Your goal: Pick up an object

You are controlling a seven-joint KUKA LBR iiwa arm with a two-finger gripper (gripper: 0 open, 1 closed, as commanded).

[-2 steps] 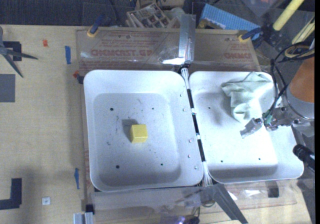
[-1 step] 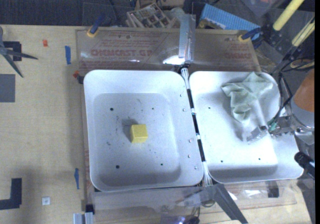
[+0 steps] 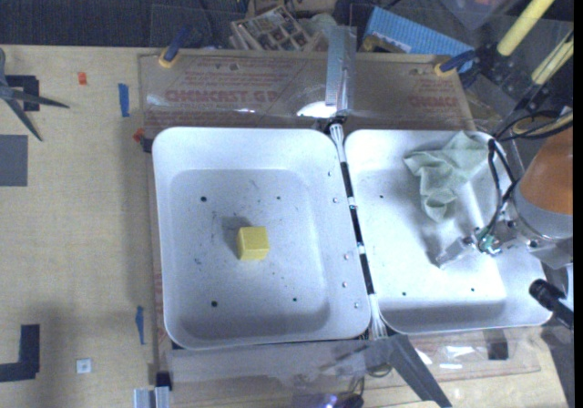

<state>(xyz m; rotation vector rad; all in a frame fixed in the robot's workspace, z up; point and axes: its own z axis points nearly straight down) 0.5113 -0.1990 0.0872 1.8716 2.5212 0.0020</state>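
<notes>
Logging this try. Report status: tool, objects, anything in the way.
Tool low in right bin, beside cloth, nothing seen held. Yellow block sits alone in left bin. Nothing blocking it.

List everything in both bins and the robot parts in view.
small yellow block: one, yellow, near the middle of the left shallow white bin.
crumpled pale green cloth: one, pale green, upper part of the right shallow white bin.
shallow white bins: two, white, side by side on the bench.
arm: one, grey with orange band, at the right bin's right edge.
gripper: one, low in the right bin, just below the cloth.
</notes>
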